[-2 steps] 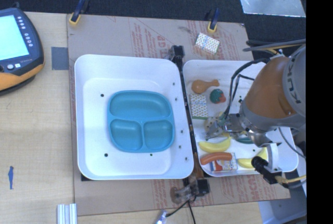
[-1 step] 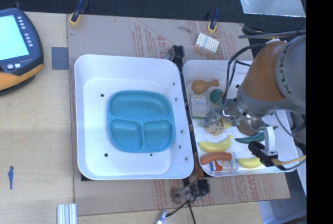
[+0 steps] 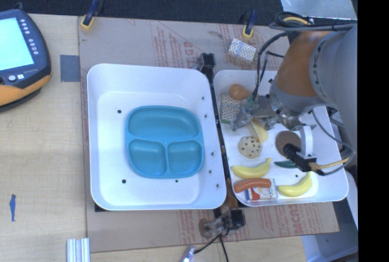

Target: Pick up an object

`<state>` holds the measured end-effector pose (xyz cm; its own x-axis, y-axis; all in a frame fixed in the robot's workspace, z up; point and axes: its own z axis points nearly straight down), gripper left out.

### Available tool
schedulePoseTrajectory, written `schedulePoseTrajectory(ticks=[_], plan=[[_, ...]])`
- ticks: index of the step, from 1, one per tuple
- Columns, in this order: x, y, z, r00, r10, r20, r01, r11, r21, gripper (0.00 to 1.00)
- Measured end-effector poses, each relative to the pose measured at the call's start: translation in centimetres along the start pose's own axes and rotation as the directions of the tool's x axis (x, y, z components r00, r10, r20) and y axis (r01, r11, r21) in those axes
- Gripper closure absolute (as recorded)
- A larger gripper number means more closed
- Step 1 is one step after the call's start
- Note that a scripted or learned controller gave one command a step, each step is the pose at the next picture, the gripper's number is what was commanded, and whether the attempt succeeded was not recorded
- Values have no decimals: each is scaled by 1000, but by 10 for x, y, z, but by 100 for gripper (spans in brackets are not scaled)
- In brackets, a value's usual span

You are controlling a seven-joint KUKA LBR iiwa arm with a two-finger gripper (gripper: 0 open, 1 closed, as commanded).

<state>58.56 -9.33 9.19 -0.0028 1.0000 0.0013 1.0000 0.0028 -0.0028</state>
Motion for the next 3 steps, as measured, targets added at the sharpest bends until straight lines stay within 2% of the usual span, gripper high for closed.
schedulePoseTrajectory(ticks=[1,2,3], plan=[[-2,71,0,1000,-1,1,1,1000,0,0],[-3,71,-11,1000,-7,1,7,1000,2,100],[39,36,-101,1000,-2,1,2,1000,-1,100]])
